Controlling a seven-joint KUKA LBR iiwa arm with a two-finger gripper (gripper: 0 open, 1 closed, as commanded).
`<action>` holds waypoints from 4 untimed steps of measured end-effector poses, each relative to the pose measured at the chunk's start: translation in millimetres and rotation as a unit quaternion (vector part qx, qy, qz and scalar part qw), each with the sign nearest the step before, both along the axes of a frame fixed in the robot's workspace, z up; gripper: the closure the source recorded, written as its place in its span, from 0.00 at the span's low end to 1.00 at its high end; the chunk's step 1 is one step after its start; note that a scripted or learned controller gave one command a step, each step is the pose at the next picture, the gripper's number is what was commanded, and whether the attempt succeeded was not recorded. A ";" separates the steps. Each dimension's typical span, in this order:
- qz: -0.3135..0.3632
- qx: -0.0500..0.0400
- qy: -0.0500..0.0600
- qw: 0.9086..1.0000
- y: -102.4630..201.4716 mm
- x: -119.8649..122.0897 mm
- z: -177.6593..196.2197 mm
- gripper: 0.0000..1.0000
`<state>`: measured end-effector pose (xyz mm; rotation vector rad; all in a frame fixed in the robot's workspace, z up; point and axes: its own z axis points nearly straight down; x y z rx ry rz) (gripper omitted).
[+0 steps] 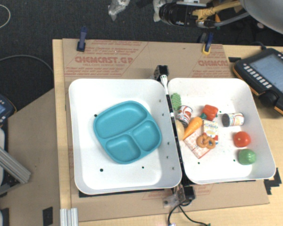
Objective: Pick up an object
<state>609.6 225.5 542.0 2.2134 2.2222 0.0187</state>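
Gripper [137,4] at frame top, jaws wide, empty. Go for tomato [242,139], right bin [259,121]: isolated, approach vert.

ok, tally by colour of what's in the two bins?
Teal: 1, divided plate in the left bin
Green: 2, ball, small piece by the divider
Red: 2, tomato, pepper-like piece
Orange: 1, carrot
Mixed print: 4, two small cans, pretzel packet, small carton
Total: 10; all but the plate lie in the right bin.
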 end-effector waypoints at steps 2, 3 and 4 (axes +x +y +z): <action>-0.001 0.000 0.002 1.000 -0.8 -66.5 -102.2 0.00; -0.001 -0.003 0.009 1.000 -1.2 -107.3 -117.9 0.00; -0.001 -0.002 0.006 1.000 -0.6 -105.3 -106.6 1.00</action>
